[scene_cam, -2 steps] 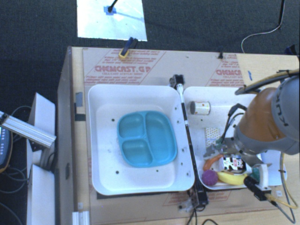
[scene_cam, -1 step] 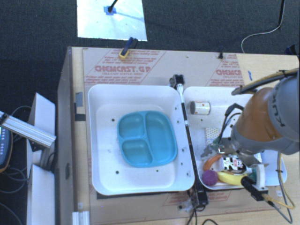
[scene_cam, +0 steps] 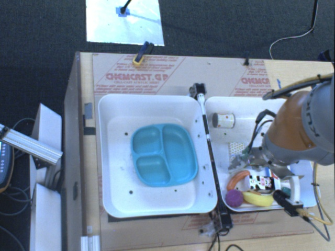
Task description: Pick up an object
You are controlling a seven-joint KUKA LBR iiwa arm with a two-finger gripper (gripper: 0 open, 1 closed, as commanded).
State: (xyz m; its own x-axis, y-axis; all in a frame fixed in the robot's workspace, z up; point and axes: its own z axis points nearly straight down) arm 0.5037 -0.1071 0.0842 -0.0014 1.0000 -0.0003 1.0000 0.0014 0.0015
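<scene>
The gripper (scene_cam: 264,181) is seen low in the right bin (scene_cam: 246,106), near its near edge, hanging from the grey arm (scene_cam: 301,129) with its orange band that reaches in from the right. Whether the claw is apart or together cannot be told, since the wrist and its cabling cover most of it and the small patterned part below is too cluttered to be read. Nothing can be made out between its parts, so no object is judged to be held. In the same bin, a yellow banana (scene_cam: 260,198) lies at the near edge, just below the gripper, with a purple ball (scene_cam: 234,197) touching or just beside its left end and an orange curved piece (scene_cam: 238,178) just behind the ball. A white cylinder (scene_cam: 223,120) lies on its side farther back, well apart from the gripper. A speckled patch (scene_cam: 238,149) is seen on the bin floor between the cylinder and the near cluster. In the left bin (scene_cam: 115,140) a blue divided tray (scene_cam: 163,154) rests flat near the middle. The task is judged to be at the reaching or grasping step: the gripper has been brought over the near cluster, yet every object is resting on the bin floor, so the closing on one object and the lifting are left to be done.
</scene>
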